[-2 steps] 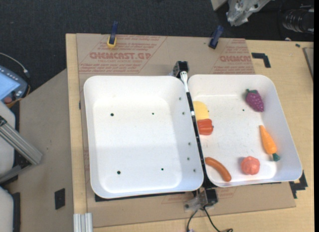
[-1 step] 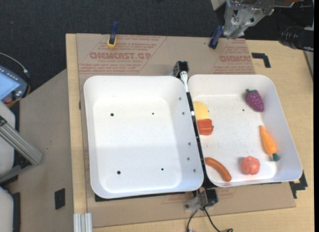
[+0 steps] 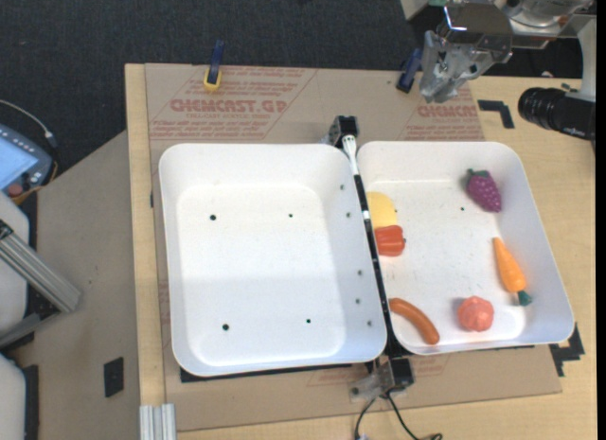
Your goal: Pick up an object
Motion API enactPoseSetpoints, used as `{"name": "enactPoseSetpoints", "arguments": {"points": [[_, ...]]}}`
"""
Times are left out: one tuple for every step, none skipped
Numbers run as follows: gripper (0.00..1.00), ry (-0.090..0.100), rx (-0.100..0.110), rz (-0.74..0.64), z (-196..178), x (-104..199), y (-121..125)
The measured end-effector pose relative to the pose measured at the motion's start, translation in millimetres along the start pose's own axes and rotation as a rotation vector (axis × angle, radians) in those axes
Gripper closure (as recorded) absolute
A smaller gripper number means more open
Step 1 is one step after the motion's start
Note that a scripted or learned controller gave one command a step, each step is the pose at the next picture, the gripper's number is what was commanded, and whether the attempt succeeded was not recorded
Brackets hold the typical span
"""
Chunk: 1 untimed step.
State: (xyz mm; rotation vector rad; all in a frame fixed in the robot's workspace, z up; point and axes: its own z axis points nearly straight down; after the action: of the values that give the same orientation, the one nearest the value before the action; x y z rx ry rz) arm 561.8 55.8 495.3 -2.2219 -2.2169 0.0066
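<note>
Gripper [image 3: 445,88] hangs above the bench beyond the right bin [image 3: 544,268], fingers pointing down, holding nothing; whether they're spread I cannot tell. Purple grapes [image 3: 483,189] lie nearest, well apart from the carrot [image 3: 508,270]: descend straight, centre over them, then close.

One camera is sitting fixed above the bench [image 3: 284,88], looking down at a slant; it is facing the bench's far edge, so that edge is lying toward the top of the picture and the near edge toward the bottom; it is standing far enough back to be taking in both white bins, the left bin [image 3: 180,239] and the right bin [image 3: 544,268], whole, with dark floor [image 3: 95,12] showing beyond the bench's far and left edges.
</note>
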Motion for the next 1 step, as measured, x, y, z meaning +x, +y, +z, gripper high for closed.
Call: {"name": "enactPoseSetpoints", "arguments": {"points": [[1.0,0.001,-0.012,-0.005,-41.3,29.0,55.1]]}}
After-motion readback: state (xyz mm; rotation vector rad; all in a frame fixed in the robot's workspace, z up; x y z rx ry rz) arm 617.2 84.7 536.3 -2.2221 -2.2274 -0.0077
